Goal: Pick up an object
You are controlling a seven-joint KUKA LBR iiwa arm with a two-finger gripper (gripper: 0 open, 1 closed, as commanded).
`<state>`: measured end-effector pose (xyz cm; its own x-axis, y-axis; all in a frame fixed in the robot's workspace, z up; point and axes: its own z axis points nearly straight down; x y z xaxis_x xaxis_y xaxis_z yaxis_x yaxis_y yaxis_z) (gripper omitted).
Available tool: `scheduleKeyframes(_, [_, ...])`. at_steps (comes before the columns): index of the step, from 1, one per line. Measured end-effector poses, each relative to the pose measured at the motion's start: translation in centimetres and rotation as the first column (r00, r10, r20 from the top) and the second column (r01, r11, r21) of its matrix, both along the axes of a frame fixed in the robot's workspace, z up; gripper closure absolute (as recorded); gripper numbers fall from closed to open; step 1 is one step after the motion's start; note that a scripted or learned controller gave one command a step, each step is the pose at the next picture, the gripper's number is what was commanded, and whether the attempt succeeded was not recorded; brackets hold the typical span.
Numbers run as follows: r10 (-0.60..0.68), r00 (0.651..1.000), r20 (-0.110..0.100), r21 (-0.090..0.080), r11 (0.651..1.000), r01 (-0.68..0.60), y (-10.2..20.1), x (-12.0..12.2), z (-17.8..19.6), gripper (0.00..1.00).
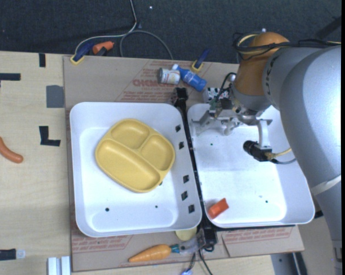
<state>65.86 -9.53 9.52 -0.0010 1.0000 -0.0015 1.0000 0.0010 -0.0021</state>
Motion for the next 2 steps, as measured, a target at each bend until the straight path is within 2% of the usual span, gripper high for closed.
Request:
scheduleKeyframes(1, [0.000,1.000,0.001,0.001,1.000,0.000,-1.0,1.0,-1.0,0.00])
scheduleKeyframes(2, [-0.001,1.000,0.006,-0.002,1.000,0.001,-0.3,-1.4,-0.9,0.00])
